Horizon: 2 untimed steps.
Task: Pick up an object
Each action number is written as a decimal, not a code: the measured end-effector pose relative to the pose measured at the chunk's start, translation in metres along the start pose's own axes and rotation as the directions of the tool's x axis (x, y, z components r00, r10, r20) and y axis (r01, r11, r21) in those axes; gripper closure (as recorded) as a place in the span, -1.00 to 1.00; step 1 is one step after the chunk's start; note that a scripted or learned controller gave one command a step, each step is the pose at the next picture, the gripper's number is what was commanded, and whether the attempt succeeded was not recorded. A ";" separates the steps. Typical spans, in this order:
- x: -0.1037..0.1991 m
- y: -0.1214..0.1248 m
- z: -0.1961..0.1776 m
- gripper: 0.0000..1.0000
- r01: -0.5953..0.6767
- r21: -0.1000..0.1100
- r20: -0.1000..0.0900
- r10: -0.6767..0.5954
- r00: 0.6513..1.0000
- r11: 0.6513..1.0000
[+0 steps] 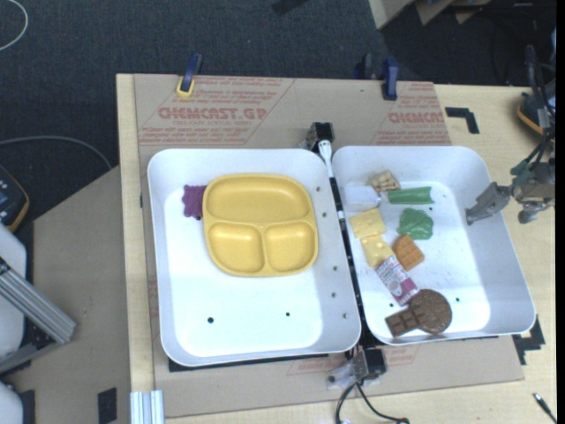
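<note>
The right bin (508, 263) holds several small toy foods: a green bar (408, 195), a green lump (416, 224), yellow cheese pieces (369, 226), an orange cracker (408, 253), a pink wrapped stick (395, 280), a brown round cookie (433, 310) and a beige bit (384, 182). My gripper (507, 207) hangs over that bin's right rim, well to the right of the foods. Its fingers stand apart, one grey finger (485, 205) pointing down-left, with nothing between them.
The left bin (177, 299) carries a yellow divided plate (260, 223) with a purple piece (192, 200) at its left edge. A black divider clamp (320, 135) sits between the bins at the back. Cables hang at the far right.
</note>
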State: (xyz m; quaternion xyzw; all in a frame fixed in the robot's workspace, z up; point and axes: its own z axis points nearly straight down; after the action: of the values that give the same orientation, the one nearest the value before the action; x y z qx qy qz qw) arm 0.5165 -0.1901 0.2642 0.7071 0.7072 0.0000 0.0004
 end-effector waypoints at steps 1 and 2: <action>-0.003 0.004 0.062 -1.00 -0.001 0.007 -0.003 0.001 1.000 1.000; 0.002 0.005 0.125 -1.00 0.000 0.008 -0.004 0.000 1.000 1.000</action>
State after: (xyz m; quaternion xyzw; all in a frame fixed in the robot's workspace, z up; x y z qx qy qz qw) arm 0.5213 -0.1881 0.1387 0.7071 0.7071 -0.0015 -0.0040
